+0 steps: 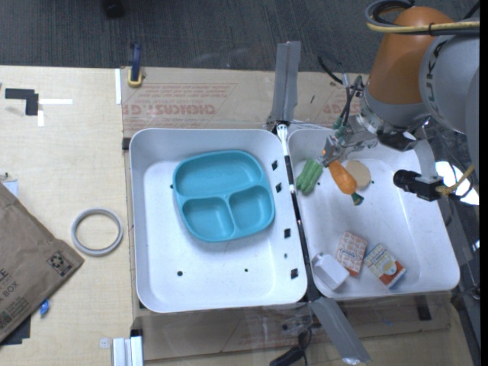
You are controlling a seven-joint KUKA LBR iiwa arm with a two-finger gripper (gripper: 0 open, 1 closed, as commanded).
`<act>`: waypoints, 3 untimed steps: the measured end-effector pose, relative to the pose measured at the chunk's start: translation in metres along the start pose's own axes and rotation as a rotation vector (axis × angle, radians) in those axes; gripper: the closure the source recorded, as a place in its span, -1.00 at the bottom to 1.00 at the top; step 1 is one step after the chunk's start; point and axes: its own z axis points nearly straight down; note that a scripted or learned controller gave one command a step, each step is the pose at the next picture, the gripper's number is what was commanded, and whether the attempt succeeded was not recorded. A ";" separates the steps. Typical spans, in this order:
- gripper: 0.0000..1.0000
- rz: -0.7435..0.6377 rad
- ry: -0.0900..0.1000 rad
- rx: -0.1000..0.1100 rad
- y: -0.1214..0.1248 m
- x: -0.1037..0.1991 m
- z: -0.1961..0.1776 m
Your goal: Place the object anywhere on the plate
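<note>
While the arm reaches into the right bin (427, 280), we see its fingers (334, 149) low at that bin's far left corner, touching the orange carrot (343, 178); spread or pinching, we cannot tell. Over in the left bin (152, 273), the blue plate (223, 195) sits centred.

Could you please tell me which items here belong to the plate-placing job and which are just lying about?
Job: blue plate; hand; orange carrot beneath it.

Lying about: green vegetable; two small cartons; tape ring; cardboard box.
</note>
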 end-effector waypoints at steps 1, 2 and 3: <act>1.00 -0.241 0.001 0.000 -0.007 0.098 -0.008; -1.00 -0.241 0.001 0.000 -0.007 0.097 -0.008; -1.00 -0.249 0.000 -0.001 -0.077 0.234 -0.101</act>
